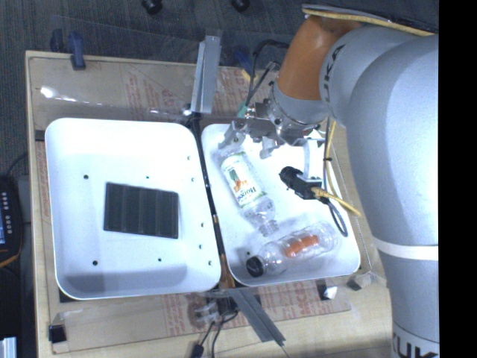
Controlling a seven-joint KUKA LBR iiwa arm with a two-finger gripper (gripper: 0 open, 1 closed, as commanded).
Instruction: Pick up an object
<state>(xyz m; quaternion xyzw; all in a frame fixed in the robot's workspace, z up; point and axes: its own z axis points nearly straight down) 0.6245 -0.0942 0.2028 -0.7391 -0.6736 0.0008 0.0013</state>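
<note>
Below, a wooden bench [134, 315] on dark carpet [89, 6] bears two white bins [74, 148]; fingers' [250, 136] opening: cannot tell.

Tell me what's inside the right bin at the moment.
The right bin holds two clear plastic bottles: one with a white label, one with a black cap nearer the front. The arm covers its far right part.

The pincer [250, 136] hangs over the far end of the right bin [344, 263]. A bottle [244, 186] lies just below it. Another bottle [292, 249] lies farther off, near the front. The left bin [71, 200] holds a flat pad [141, 210], well off to the pincer's left.
</note>
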